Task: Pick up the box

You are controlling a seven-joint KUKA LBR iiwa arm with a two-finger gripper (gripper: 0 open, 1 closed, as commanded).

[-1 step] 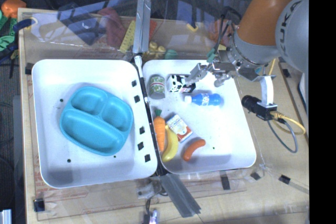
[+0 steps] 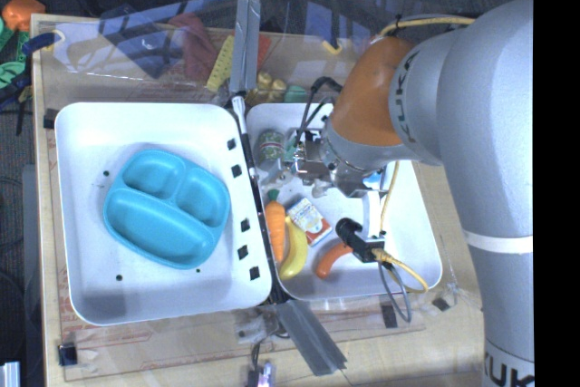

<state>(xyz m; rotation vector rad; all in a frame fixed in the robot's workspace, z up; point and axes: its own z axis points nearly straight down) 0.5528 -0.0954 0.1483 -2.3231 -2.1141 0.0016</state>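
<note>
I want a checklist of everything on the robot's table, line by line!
Surface: wooden bench bearing two white bins side by side, left bin and right bin.
Job's things: small box lying in the right bin, next to the banana.
Clutter: blue divided plate in the left bin; carrot, banana, orange sausage-shaped toy in the right bin.
Grippers: gripper low over the right bin, above the box; open or shut, cannot tell.
Cables: yellow cable looping over the right bin.
Surroundings: toys on dark floor.
</note>
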